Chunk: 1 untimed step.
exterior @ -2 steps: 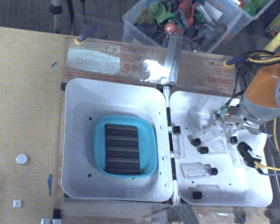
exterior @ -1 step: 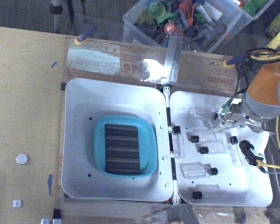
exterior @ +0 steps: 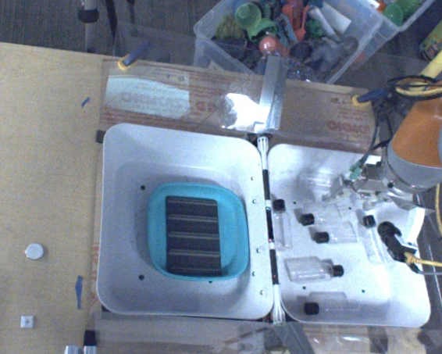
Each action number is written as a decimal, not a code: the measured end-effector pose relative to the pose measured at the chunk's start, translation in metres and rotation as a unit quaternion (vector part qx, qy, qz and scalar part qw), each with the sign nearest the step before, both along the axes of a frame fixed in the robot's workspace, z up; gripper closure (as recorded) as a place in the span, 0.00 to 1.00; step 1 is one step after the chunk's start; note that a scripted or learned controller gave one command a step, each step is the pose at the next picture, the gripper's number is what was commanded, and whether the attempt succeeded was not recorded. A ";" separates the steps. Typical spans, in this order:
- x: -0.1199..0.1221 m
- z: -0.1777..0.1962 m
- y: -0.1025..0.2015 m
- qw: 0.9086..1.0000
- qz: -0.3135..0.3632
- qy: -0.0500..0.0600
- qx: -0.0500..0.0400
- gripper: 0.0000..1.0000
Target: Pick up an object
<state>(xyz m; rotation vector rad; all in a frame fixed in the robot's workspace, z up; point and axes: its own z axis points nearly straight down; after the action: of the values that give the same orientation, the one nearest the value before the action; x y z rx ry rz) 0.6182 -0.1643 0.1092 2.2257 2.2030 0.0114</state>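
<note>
- Wooden surface (exterior: pixel 27 152) carries two shallow white bins side by side; we note a small white disc (exterior: pixel 34 252) lying on its bare left part.
- Behind the bins we see a clear tub (exterior: pixel 220 31) of mixed coloured toys.
- We record the left bin (exterior: pixel 116 201) holding a teal tray (exterior: pixel 157 228) with a dark ribbed block (exterior: pixel 193 236) resting in it.
- We record the right bin (exterior: pixel 404 301) holding several clear vials with black caps; one clear vial (exterior: pixel 310 266) lies on its side near the bin's front, others are scattered toward the middle.
- We find the arm (exterior: pixel 425 143) reaching in from the right, its pincer (exterior: pixel 362 179) low over the right bin's rear part, near the scattered vials.
- We cannot tell how the pincer stands, nor whether it grips anything.
</note>
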 end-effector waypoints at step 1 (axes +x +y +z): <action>-0.006 -0.022 0.014 1.000 0.012 0.004 0.000 0.00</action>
<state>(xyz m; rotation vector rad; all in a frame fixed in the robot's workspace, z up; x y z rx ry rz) 0.6122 -0.1504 0.0876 2.2029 2.2334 0.0026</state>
